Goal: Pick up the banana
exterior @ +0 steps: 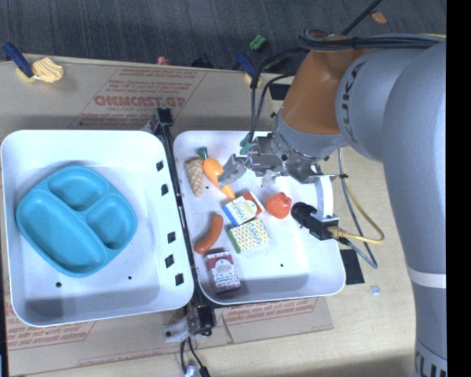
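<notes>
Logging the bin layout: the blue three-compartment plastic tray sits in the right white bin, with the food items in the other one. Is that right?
Not quite. The camera view shows the blue three-compartment plastic tray in the left white bin; the food items lie in the right white bin.

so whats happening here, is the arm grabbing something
A grey robot arm reaches in from the right, its hand low over the right bin, near a carrot and a corn cob. Nothing is visibly held. A sausage and small boxes lie nearby. The left bin holds a blue divided plate.
</notes>
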Robot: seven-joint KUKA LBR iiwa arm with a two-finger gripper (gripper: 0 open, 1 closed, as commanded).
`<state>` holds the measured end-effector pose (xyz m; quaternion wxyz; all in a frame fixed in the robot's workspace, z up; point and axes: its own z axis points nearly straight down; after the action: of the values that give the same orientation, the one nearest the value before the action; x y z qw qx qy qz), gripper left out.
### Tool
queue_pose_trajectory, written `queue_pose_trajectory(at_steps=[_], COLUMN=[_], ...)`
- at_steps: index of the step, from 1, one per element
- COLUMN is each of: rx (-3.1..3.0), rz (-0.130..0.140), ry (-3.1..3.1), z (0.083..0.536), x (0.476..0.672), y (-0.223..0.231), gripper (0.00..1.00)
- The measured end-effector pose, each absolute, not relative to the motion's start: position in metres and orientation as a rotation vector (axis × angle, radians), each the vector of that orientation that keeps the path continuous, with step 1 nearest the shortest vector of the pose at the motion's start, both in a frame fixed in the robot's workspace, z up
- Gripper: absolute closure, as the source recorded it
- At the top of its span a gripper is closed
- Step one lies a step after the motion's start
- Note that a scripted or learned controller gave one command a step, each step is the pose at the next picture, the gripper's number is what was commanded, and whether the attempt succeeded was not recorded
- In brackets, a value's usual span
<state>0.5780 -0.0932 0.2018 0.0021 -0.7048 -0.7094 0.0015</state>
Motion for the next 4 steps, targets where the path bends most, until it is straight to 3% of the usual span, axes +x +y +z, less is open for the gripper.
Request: queue_pose_trajectory(at_steps=[1, 2, 3, 4], rx=[-2.516, -2.673, -2.560, -2.107], rz=[0.009, 0.005, 0.005, -0.010], ry=[-1.871, -1.647, -1.811, -2.345], z=[0.191, 0.227, 0.109, 0.096], x=[0.513, 0.484, 0.475, 0.481], y=[-0.055, -0.186, -0.104, -0.093], gripper=[0.00, 0.00, 0.00, 0.00])
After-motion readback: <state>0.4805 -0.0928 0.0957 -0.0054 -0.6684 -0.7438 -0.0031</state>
